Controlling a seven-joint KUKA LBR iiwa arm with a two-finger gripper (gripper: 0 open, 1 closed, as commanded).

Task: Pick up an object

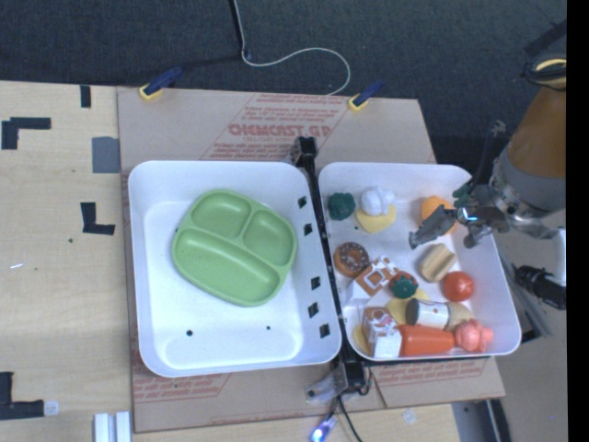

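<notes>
Arm in from the right, pincer [451, 226] low over the right bin [502, 274], near its far right side. Fingers look spread, one dark tip reaching left; nothing between them that I can make out.

Candidates close by: orange piece [433, 207] just beyond the tips, tan bread-like piece [436, 262] just below, red tomato [457, 286] nearer the front. Front corner is a crowded heap, poor choice. Left bin [147, 247] carries a green divided plate [236, 246].

Judgement: the tan piece sits fairly apart from its neighbours. Best to centre over it, straddle its narrow width, descend straight, close only once both tips flank it. Risk: nudging the tomato or bin wall.
</notes>
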